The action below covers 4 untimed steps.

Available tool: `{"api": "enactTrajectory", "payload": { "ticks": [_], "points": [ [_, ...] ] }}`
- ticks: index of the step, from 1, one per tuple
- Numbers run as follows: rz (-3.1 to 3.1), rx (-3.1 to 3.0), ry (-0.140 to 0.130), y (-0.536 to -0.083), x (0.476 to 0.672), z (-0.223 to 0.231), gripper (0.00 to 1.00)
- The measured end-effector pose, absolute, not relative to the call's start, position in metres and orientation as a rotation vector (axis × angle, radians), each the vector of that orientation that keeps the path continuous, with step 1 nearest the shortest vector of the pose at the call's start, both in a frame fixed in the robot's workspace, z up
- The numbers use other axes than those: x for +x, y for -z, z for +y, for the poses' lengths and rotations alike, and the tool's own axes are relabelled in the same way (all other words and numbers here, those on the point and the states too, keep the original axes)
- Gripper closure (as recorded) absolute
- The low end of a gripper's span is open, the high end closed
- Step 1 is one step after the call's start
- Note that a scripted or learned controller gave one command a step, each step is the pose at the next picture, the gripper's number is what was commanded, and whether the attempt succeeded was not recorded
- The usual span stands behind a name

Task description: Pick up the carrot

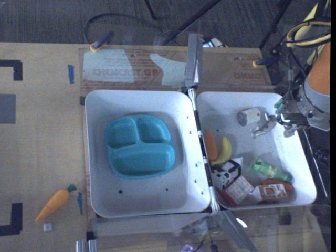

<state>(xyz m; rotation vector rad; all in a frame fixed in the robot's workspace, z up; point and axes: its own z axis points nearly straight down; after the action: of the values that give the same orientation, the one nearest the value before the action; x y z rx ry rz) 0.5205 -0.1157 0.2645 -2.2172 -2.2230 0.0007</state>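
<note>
We found the carrot (52,204) lying outside both bins, on the bare desk (37,140) at the near-left corner of the scene, beyond the outer wall of the left bin (94,156). Its long axis ran on a slant, green top up and to the right, pointed tip down and to the left. The gripper (268,124) hung on the opposite side, low over the far end of the right bin (304,167), just beside a small grey can (249,116); whether its jaws were spread or pressed together we could not tell, and nothing could be made out between them. The whole left bin, with its blue divided plate (139,145), stood between the arm and its target. An orange item (211,145) and a banana (224,150) lay against the right bin's inner wall, near enough to the gripper to tempt a mistaken grab. In our judgement the coming move was a long crossing leftward and toward the near edge, with the wrist turned to close across the carrot's slanted length.
</note>
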Motion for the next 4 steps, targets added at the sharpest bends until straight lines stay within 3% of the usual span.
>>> {"api": "enactTrajectory", "payload": {
  "ticks": [1,2,3,4],
  "points": [
    [-2.225,-2.218,0.001,-0.274,0.521,-0.115,1.0],
    [-2.225,-2.218,0.001,-0.274,0.521,-0.116,0.0],
    [-2.201,-2.246,0.002,-0.388,0.624,-0.095,0.0],
    [-2.561,-1.821,0.001,-0.398,0.615,-0.083,0.0]
  ]
}}
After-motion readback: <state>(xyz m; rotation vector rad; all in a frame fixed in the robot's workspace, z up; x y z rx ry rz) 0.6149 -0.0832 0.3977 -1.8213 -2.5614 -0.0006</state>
